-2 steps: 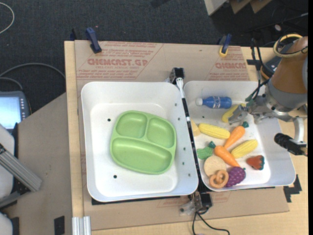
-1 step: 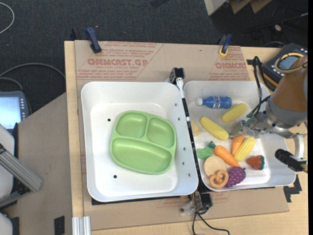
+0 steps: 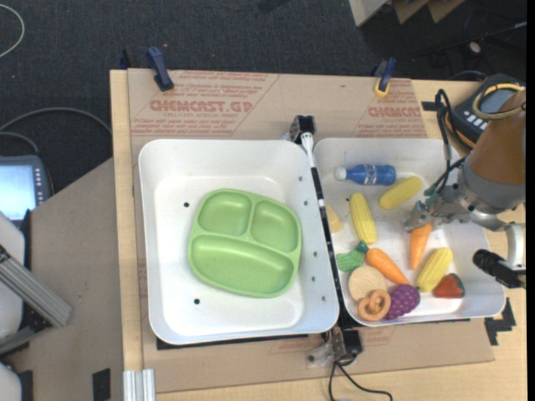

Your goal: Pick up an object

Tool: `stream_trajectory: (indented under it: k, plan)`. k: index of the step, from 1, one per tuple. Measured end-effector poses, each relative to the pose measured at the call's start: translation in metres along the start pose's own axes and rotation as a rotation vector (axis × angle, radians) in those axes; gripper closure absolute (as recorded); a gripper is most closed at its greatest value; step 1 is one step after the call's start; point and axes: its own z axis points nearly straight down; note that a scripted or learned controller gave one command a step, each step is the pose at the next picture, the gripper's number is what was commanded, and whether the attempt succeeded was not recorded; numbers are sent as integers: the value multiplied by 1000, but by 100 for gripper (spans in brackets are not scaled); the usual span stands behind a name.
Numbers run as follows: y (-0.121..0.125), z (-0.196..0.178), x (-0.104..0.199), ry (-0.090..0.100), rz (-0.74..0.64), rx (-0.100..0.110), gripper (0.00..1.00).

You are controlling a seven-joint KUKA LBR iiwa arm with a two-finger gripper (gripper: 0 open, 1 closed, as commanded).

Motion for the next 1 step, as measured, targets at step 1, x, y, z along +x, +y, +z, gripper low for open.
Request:
stream_trajectory:
  k: [1]
  plan:
    - [18,-95,120,2,-12,-8,100]
